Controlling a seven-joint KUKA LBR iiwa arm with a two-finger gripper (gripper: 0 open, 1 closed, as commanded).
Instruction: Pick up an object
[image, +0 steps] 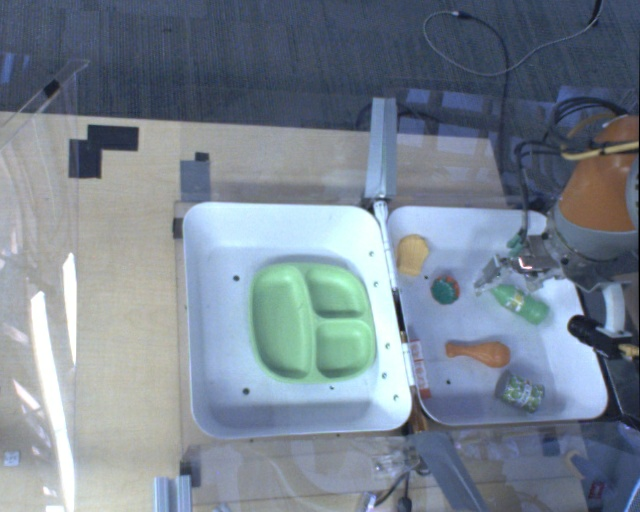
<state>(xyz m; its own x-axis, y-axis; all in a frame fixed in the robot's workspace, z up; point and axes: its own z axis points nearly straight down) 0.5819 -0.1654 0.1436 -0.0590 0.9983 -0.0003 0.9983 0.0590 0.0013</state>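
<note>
Hand (508, 272) is hovering in the right bin (470, 400), its spread undeterminable. Green bottle (522, 304) is lying just below it, long axis running left-up to right-down.

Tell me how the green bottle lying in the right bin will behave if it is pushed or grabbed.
The green bottle lies on its side, so a nudge would probably roll it. Its rounded, smooth-looking body may slip from a pinch. It looks like light plastic, likely easy to lift.
</note>
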